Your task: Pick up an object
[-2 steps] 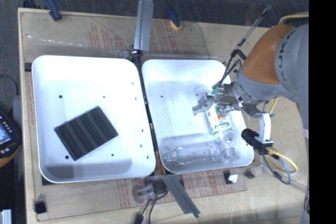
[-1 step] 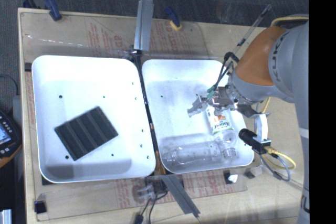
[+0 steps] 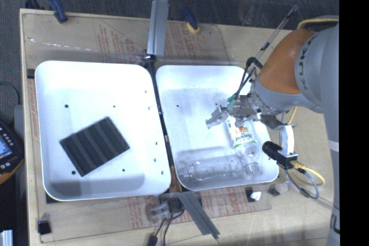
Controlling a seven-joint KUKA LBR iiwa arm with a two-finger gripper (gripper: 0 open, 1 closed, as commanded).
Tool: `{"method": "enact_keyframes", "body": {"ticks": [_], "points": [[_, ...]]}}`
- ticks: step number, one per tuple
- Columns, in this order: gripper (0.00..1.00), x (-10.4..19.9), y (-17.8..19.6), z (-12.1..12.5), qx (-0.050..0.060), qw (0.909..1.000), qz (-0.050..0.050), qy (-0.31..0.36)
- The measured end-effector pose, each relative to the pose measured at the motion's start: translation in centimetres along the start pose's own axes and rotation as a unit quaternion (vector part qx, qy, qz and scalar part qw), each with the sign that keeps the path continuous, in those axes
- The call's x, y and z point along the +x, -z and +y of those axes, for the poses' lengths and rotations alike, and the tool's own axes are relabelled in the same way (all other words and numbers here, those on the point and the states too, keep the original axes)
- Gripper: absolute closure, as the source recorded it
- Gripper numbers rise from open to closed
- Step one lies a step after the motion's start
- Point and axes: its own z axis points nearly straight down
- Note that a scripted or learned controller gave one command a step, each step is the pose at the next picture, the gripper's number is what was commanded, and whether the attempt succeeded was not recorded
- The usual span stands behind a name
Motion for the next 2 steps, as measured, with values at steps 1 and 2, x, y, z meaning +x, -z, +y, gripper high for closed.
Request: {"method": "enact_keyframes", "body": {"ticks": [1,2], "points": [[0.0,0.0,0.0,0.0,0.0,1.0,0.0,0.0],[0.0,0.0,0.0,0.0,0.0,1.0,0.0,0.0]]}}
